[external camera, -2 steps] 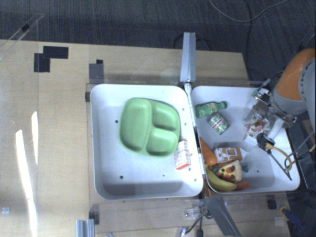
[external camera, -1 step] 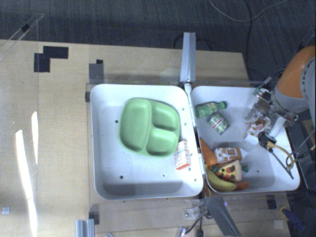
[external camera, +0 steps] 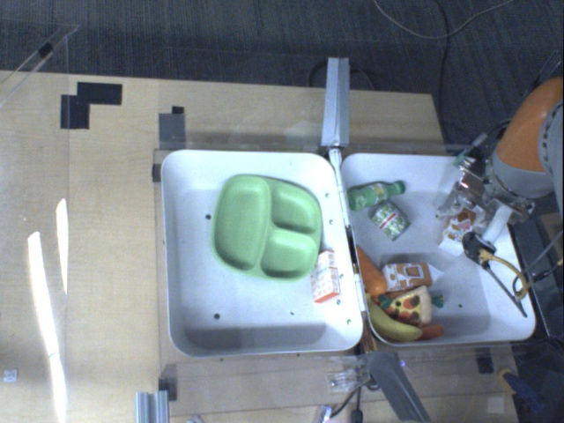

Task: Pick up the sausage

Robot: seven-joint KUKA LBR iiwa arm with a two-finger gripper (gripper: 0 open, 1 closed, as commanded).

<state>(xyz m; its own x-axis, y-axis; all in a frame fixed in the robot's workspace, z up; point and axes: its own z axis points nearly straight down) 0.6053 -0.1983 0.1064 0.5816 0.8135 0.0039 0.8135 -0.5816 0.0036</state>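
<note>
The sausage [external camera: 431, 331] lay in the right bin [external camera: 502, 320], at its near edge. All I could see of it was a short reddish-brown end poking out from under a pizza slice [external camera: 410, 306]. It was touching the tip of a banana [external camera: 391, 325] that curved along the same edge. Just behind that pile sat a small brown-and-white carton [external camera: 405, 276], with a carrot [external camera: 371, 276] leaning against the bin's left wall.

Further back in that bin a green bottle [external camera: 375, 194] lay on its side, and a small can [external camera: 389, 219] was tilted just in front of it.

The gripper [external camera: 460, 214] hung over the right side of this bin, well apart from the sausage. A small red-and-white item [external camera: 456, 228] lay right at its tip. From my feed I could not tell whether the jaws were apart or together, or whether they touched that item.

In the left bin [external camera: 189, 315] a green divided plate [external camera: 267, 226] rested upside down near the middle. A red-and-white packet [external camera: 326, 280] lay against the right wall. Both bins sat on the pale wooden tabletop [external camera: 106, 236].
</note>
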